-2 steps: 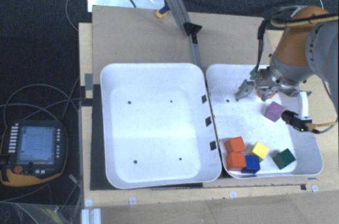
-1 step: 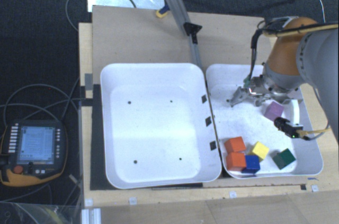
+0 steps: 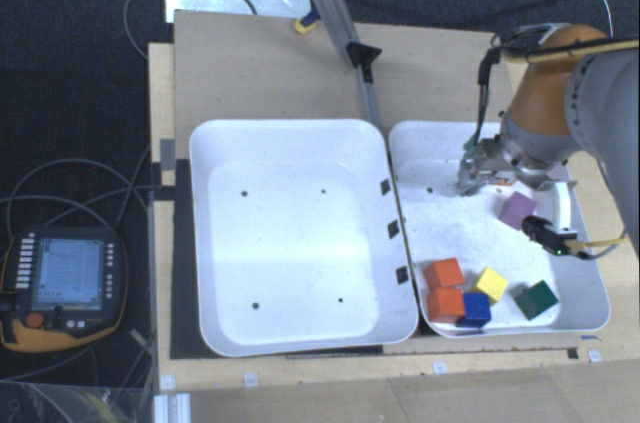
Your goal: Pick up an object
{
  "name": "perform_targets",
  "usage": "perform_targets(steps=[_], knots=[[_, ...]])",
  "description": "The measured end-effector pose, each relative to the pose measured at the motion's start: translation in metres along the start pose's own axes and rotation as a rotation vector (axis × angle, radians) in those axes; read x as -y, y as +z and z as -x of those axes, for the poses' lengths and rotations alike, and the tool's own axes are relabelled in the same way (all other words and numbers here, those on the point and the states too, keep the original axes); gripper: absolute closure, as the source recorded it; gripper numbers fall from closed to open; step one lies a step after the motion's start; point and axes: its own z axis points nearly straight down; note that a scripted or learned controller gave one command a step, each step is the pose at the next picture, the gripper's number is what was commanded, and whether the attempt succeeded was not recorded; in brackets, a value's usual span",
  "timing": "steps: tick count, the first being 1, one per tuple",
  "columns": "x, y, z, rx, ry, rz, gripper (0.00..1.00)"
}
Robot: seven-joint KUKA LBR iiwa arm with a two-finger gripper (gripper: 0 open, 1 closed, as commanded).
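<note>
In right bin | gripper low, possibly empty | purple block near

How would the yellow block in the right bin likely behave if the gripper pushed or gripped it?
The yellow block looks like a small rigid cube, so it would probably slide rather than roll. It sits against the blue block, so a push would likely nudge that too. Its flat faces should suit the gripper.

No text, label or number can be read anywhere.
</note>
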Motion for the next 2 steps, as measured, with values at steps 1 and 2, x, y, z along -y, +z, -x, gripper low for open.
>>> perform_targets(steps=[1, 2], knots=[[-0.006, -0.063, 0.005, 0.001, 0.000, 0.003, 1.00], [-0.007, -0.129, 0.005, 0.002, -0.001, 0.005, 1.00]])
